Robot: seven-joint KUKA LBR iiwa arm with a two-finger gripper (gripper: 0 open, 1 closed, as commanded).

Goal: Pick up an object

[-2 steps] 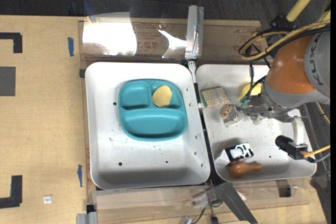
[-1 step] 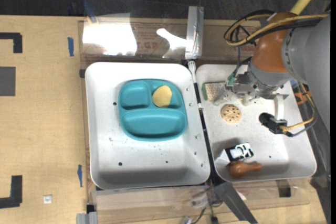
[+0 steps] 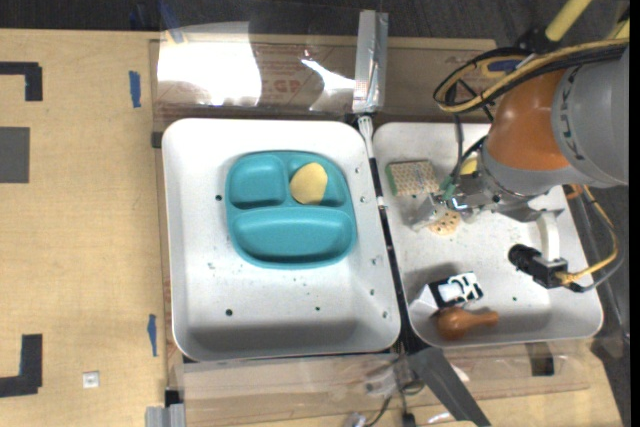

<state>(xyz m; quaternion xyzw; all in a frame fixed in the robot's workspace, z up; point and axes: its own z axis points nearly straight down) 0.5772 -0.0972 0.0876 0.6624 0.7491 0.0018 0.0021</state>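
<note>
- the grey arm with its orange band (image 3: 530,130) reaches in from the right over the right white bin (image 3: 575,310).
- the two-finger gripper (image 3: 445,207) sits low near that bin's left side, by a speckled tan round piece (image 3: 442,224) and a pale dotted square pad (image 3: 412,177).
- a brown oblong object (image 3: 463,320) and a black-and-white block (image 3: 457,290) lie near the front wall.
- the left white bin (image 3: 200,295) holds a teal divided plastic tray (image 3: 290,235) with a yellow rounded lump (image 3: 309,182) in its upper right compartment.
</note>
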